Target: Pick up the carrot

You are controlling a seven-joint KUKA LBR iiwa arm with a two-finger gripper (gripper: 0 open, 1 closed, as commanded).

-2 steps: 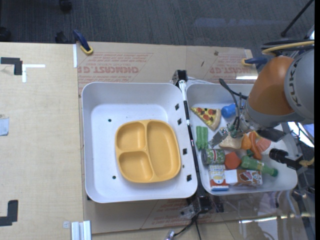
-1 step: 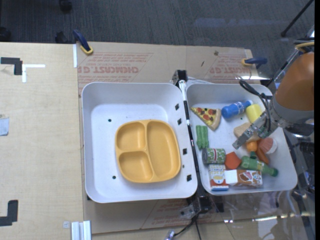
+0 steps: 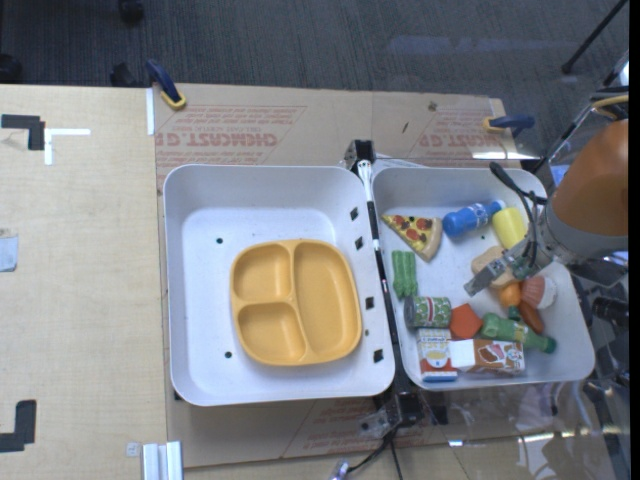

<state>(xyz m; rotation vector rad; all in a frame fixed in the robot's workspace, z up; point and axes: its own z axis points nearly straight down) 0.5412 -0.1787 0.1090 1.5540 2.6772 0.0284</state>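
The carrot (image 3: 511,293) looks like a small orange piece in the right part of the right bin (image 3: 400,183), partly hidden under the arm's tip. My gripper (image 3: 497,272) hangs low over the toys there, just above and to the left of the carrot, with a tan toy (image 3: 487,258) right beside it. I cannot tell whether it touches the carrot. The grey arm with its orange band (image 3: 600,183) reaches in from the right.
The right bin also holds a pizza slice (image 3: 415,232), blue bottle (image 3: 470,218), yellow piece (image 3: 509,225), green bean (image 3: 404,273), can (image 3: 429,311), red-orange block (image 3: 465,320), green bottle (image 3: 515,331) and small cartons (image 3: 437,356). A yellow divided plate (image 3: 296,300) lies in the left bin (image 3: 190,288).
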